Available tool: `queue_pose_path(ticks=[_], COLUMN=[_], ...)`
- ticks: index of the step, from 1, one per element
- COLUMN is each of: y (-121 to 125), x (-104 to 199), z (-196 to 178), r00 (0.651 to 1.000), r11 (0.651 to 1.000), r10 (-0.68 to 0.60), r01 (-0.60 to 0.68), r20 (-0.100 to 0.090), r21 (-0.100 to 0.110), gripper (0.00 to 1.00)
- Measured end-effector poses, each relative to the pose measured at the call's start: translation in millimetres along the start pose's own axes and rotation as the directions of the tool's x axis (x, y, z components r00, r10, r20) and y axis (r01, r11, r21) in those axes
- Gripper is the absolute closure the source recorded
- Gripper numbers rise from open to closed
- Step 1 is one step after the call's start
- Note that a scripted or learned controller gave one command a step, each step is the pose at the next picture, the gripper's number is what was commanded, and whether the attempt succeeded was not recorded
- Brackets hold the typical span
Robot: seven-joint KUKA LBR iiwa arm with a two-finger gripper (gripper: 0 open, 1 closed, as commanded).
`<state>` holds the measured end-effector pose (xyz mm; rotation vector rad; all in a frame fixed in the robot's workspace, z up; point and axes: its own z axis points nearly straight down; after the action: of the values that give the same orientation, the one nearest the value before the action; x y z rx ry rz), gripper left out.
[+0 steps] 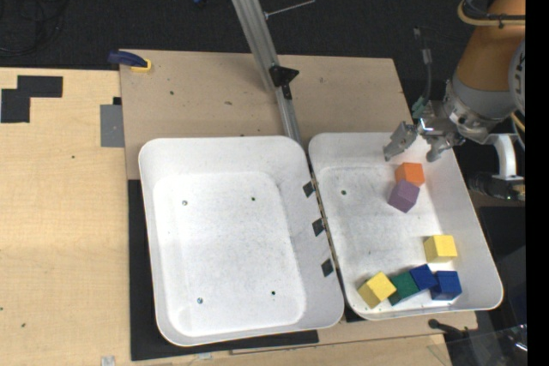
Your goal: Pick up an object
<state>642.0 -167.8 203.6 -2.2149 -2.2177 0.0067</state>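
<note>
My gripper (418, 146) hangs over the far part of the right bin (360, 210), its two fingers spread open with nothing between them. Just below it lies an orange block (411, 173), and a purple block (403, 195) touches the orange one on its near side. A yellow block (440, 248) sits alone near the bin's right wall. At the near edge a second yellow block (376, 289), a green block (401, 286) and two blue blocks (434, 280) lie bunched together.
The left bin (223, 236) sits beside the right one, joined by black clips (317, 225). A slanted aluminium rail (257, 30) rises behind the bins. The wooden bench (60, 201) spreads to the left.
</note>
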Motion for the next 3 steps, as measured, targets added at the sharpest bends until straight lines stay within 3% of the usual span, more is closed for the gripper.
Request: queue_pose_path(ticks=[1, 2, 3], y=[1.1, -1.0, 5.4], x=[0.3, -5.9, -7.5], z=[-3.3, 58.5, 83.8], r00=[1.0, 1.0, 1.0], r11=[1.0, 1.0, 1.0], r10=[-0.003, 0.0, 0.0], r01=[0.003, 0.0, 0.0], r20=[0.002, 0.001, 0.008], r21=[-0.005, 0.0, -0.028], gripper=[0.0, 0.0, 0.0])
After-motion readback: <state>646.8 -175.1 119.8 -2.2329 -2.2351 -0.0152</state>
